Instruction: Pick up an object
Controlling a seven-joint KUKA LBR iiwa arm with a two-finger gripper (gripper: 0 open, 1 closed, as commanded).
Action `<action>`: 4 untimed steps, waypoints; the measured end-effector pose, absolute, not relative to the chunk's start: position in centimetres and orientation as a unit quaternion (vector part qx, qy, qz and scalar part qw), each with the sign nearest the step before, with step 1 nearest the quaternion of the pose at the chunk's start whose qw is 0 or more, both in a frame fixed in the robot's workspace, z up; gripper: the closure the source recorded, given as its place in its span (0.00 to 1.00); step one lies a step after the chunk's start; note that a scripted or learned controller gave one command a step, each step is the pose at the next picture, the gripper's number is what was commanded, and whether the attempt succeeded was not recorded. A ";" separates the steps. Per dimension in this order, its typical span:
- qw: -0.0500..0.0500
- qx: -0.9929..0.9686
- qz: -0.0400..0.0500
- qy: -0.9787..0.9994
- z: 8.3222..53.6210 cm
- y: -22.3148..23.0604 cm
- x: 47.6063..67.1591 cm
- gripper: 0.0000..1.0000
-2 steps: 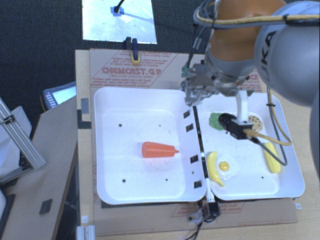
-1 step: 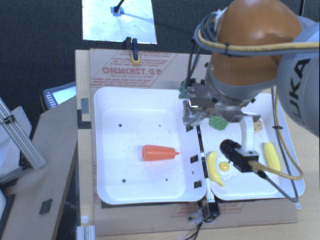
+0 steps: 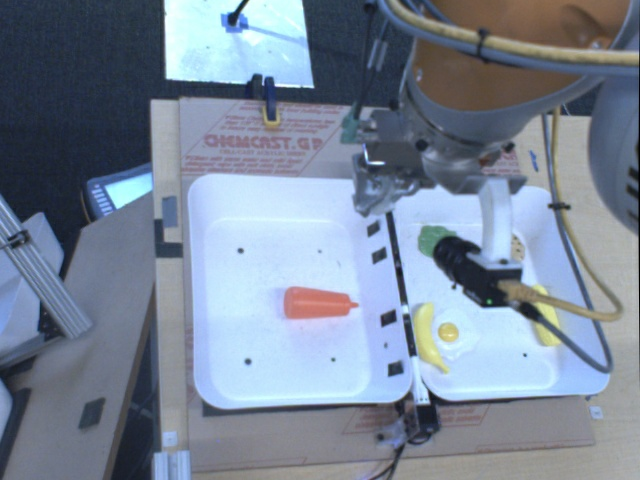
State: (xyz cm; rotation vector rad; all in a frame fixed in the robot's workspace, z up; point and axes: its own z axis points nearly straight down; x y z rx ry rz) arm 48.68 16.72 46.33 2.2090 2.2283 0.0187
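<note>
The carrot lies alone in the left bin, a little below and right of that bin's middle, flat on the white floor. Its long axis runs left to right across the view, nearly level; the blunt, wider end is on the left and the narrow tip points right, toward the divider between the two bins, with a slight downward tilt at the tip. It stands apart from every wall of the bin. The arm comes in from the upper right, its orange band filling the top of the view, and its grey wrist hangs over the top of the divider. The gripper sits at the far end of the divider, above the carrot in the view and well apart from it; whether it is wide or narrow cannot be told, as the metal parts blur together there. Nothing is seen held in it. In the right bin lie a banana just beside the divider, a fried egg touching the banana, a green thing partly hidden by a black camera mount, and a yellow piece at the right.
</note>
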 end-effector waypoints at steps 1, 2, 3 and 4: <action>0.001 0.703 0.002 0.711 47.0 16.5 48.7 1.00; 0.002 0.702 0.003 0.713 48.0 16.5 48.8 1.00; 0.002 0.699 0.004 0.715 49.1 16.5 48.8 1.00; 0.003 0.697 0.005 0.717 50.2 16.5 48.9 1.00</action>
